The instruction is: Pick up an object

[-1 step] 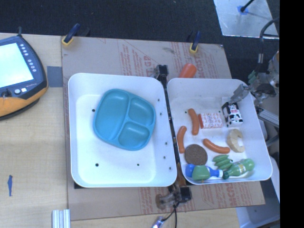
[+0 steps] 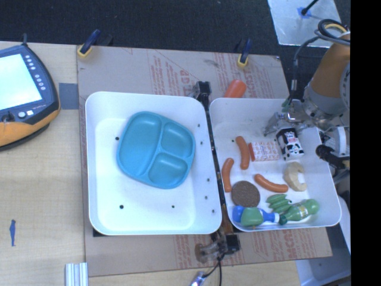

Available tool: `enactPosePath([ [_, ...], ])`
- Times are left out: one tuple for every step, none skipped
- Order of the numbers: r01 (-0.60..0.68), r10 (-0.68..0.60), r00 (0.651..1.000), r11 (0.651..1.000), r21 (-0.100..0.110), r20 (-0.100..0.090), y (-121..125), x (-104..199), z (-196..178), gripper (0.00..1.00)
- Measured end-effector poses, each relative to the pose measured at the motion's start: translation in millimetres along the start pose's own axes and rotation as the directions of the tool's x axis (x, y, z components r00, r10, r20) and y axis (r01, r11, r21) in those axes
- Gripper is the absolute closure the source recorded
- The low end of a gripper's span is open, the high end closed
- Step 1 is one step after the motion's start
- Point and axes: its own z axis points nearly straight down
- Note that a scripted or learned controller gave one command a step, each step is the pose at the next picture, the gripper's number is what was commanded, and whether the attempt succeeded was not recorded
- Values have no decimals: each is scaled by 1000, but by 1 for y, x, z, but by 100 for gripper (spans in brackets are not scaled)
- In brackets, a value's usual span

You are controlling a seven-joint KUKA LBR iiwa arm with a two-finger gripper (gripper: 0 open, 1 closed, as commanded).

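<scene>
camera view: a downward slant over 2 shallow white bins, set side by side on a brown cardboard sheet [image 2: 178,70].
arm: the grey arm with its orange band [image 2: 331,64] is cut off at the right edge.
gripper: the two-finger gripper [image 2: 288,121] hangs over the right bin's upper part; whether it is released or clenched cannot be told, as it blurs into a small black-and-white object [image 2: 290,144] just below it.
left bin [image 2: 101,159]: 1 light blue divided plastic plate [image 2: 156,149].
right bin [image 2: 321,216]: 3 orange-brown toy sausages [image 2: 243,152], 1 brown round patty [image 2: 244,193], 1 beige bread-like piece [image 2: 294,176], 1 pink-and-white packet [image 2: 265,151], and green and blue toys [image 2: 277,210], hard to separate.
outside the bins: 1 orange object [image 2: 235,89] partly hidden by the bin rim; 1 tablet in an orange case [image 2: 24,97], cut off at left.
</scene>
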Motion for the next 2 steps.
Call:
enactPosePath([
  [3,-3,1000,1000,2,0,0,0,-10,100],
  [-1,1,1000,1000,1,-2,-50,102,-144,100],
])
